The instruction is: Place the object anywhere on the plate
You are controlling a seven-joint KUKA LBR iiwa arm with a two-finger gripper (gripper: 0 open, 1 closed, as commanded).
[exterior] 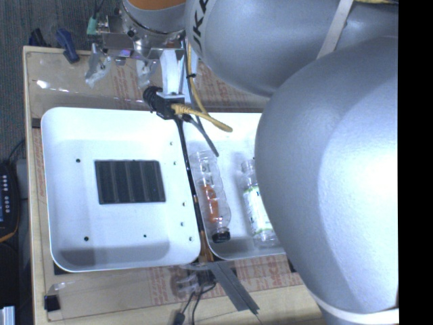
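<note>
The fingers (95, 70) of the gripper (119, 73) stand apart with nothing between them, above the counter (135, 284) just beyond the left bin (61, 154), whose dark ribbed plate (130, 181) lies unobstructed. Two clear bottles (211, 195) lie in the right bin (230, 252), labels unreadable. The arm (325, 114) reads "KA".

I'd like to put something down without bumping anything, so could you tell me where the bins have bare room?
The left bin has bare white floor all round the dark ribbed plate, widest toward its near and far walls. The right bin is crowded: two clear bottles lie side by side, and the arm covers the rest.
</note>
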